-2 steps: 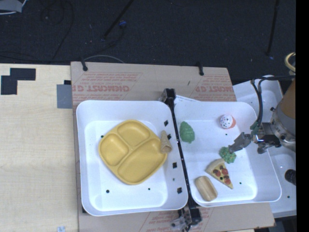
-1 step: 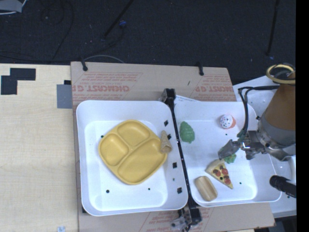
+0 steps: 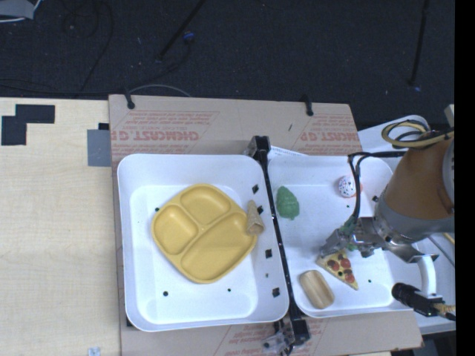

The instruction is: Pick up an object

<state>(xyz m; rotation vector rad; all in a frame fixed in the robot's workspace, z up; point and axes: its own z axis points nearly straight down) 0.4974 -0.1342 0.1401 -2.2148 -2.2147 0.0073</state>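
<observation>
My gripper hangs low in the right bin, its tip just over the upper left edge of a toy pizza slice. A tan bread roll lies near the bin's front wall, left of the slice. A green leafy piece sits by the bin's left wall. Close to the far right corner rests a small white speckled ball. The arm's grey and orange wrist covers the bin's right side. Nothing is visibly held by the gripper.
The left bin holds a yellow divided plate, with a small tan piece leaning at its right edge. A black divider runs between the bins. Brown cardboard lies behind them.
</observation>
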